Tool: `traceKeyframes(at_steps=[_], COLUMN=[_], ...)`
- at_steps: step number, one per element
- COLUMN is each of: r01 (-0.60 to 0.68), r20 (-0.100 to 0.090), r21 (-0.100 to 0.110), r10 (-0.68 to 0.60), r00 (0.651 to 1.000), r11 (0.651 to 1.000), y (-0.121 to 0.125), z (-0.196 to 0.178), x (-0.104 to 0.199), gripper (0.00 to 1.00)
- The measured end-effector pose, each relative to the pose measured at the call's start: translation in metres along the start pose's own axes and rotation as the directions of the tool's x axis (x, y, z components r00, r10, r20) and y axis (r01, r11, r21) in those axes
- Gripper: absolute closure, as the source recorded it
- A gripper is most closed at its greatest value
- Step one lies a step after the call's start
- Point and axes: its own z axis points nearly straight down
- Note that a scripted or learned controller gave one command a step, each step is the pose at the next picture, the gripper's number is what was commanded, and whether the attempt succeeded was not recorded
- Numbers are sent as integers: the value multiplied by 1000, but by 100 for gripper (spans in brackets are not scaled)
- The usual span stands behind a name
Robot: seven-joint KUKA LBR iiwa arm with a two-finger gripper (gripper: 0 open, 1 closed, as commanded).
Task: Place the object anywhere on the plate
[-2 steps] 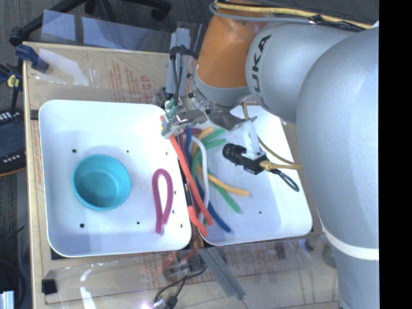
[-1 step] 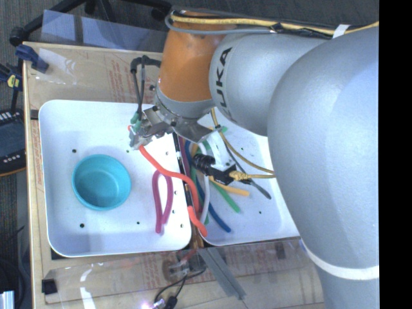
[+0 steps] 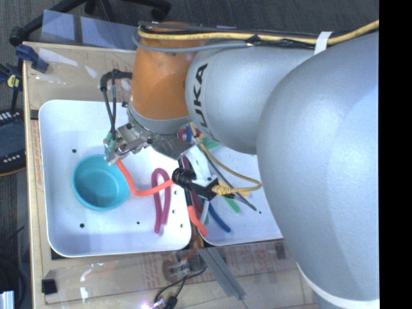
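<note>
- Bowl (image 3: 100, 184), the blue dish that I take for the plate, sits in the left part of the left bin (image 3: 58, 127) and looks bare inside, so I judge nothing is placed yet.
- Gripper (image 3: 119, 145) hangs just beside the bowl's upper right rim; I cannot tell its state or any hold.
- Orange strip (image 3: 138, 188) and purple loop (image 3: 161, 201) lie right of the bowl.
- Which object is meant I cannot tell.
</note>
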Motion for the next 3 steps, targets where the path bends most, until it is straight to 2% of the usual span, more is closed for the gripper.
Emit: traceKeyframes(at_steps=[1, 2, 3], r01=[114, 359, 358], r20=[0, 1, 1], r21=[-2, -1, -1], r10=[-114, -359, -358], r00=[994, 933, 934], r11=[994, 933, 934], y=[-14, -32, -32], z=[14, 18, 18], x=[-9, -9, -9], gripper=[100, 100, 0])
